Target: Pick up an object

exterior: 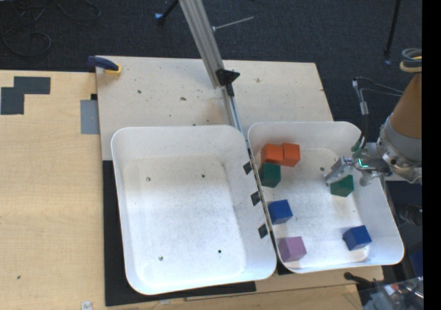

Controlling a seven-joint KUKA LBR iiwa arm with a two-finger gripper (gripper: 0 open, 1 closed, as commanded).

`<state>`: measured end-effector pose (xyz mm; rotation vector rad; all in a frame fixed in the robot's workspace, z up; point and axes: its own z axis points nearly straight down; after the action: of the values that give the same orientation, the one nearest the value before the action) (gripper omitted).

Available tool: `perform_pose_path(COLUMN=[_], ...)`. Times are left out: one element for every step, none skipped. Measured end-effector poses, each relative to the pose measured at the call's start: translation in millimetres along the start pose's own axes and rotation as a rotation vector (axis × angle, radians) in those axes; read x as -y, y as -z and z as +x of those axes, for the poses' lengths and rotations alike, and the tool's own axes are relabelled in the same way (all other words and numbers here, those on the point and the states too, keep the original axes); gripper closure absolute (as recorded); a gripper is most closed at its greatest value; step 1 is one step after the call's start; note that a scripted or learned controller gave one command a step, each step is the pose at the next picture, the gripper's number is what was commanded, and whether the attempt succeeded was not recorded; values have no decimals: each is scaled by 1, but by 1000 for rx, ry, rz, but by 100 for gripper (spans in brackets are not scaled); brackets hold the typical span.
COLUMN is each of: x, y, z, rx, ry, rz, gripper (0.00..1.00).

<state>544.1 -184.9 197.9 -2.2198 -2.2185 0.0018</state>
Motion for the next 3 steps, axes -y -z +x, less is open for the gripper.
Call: perform_pose_path(x=[-3, -3, -3], y=[-52, -105, -93], z=[9, 9, 8], rx=[-1, 0, 0], ry=[1, -1, -7], rz=[5, 2, 1], gripper=[0, 0, 100])
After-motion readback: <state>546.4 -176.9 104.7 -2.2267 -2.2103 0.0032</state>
